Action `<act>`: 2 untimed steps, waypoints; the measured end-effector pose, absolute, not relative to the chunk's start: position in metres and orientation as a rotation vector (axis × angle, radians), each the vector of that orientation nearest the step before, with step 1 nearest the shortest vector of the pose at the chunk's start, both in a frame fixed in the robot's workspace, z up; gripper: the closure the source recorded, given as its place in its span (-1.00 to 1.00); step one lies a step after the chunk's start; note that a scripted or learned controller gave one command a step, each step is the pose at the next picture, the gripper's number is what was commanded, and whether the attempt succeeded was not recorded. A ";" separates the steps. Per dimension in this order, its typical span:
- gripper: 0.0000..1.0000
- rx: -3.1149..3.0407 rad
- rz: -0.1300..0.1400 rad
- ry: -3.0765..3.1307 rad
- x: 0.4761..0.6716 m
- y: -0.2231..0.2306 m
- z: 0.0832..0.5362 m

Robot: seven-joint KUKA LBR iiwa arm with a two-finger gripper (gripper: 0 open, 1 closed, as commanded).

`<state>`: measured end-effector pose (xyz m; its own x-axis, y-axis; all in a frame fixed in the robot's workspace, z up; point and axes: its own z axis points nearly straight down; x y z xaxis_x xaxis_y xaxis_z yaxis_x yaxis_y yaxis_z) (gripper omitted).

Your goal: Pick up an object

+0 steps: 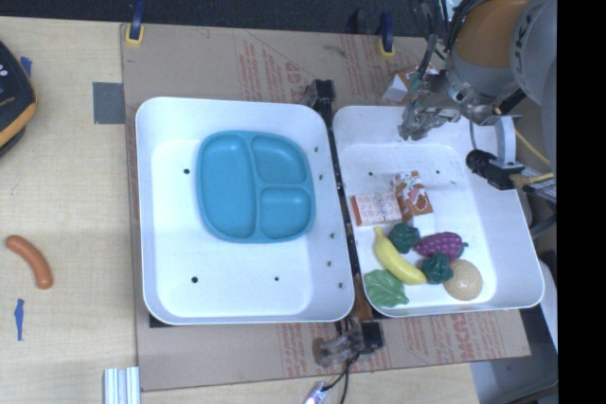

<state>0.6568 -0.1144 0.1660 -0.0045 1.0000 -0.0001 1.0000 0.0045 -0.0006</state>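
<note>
Object to pick is not fixed by the task; the candidates lie in the right bin (pixel 492 203). Going left to right: a sausage-like toy (pixel 30 260) lies on the bench; the left bin (pixel 161 203) holds a blue divided plate (pixel 256 184); the right bin has a small printed packet (pixel 376 206), a second packet (pixel 413 192), a banana (pixel 396 258), green pieces, a purple bunch (pixel 441 244) and a tan round item (pixel 463 280), clustered at its near end; the gripper (pixel 421 120) hangs over the far rim, well apart from them, nothing seen between its fingers; how wide it stands I cannot tell. Risk, as I judge it: the pieces touch, so a descent may nudge neighbours or close on two; the flat packets may slip. Packet print is too small to read.
</note>
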 end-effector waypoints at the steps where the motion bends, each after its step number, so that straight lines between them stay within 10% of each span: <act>1: -1.00 -2.219 0.001 -2.225 0.657 -0.149 0.291; 2: -1.00 -2.215 0.008 -2.222 0.566 -0.199 0.156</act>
<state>0.5662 -0.1987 0.1562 -0.0034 1.0000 -0.0007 1.0000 0.0034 -0.0062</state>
